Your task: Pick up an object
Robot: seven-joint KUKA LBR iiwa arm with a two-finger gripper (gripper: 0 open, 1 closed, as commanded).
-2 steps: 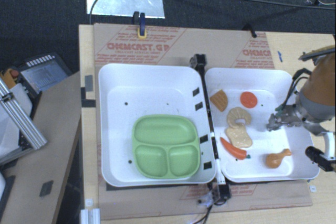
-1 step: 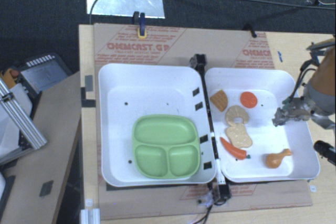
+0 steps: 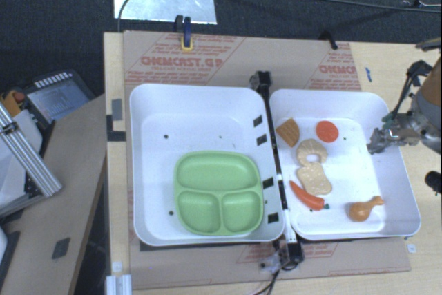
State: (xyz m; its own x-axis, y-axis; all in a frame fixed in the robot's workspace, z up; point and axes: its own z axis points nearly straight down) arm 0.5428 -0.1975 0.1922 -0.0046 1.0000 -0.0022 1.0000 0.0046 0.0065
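Two shallow white plastic bins (image 3: 200,97) sit side by side on the tabletop. At right of frame, the claw (image 3: 382,139) hovers over the right bin's edge; whether it is apart or together, I cannot tell. Nothing is grasped. The nearest candidate, a round red toy tomato (image 3: 327,131), lies left of it, so next comes reaching and descending.

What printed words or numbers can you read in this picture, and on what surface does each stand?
"CHEMCAST G P", red letters on the brown board under the bins, at its upper left.
The same red print repeats at the board's upper right, slanted and too blurred to read surely.
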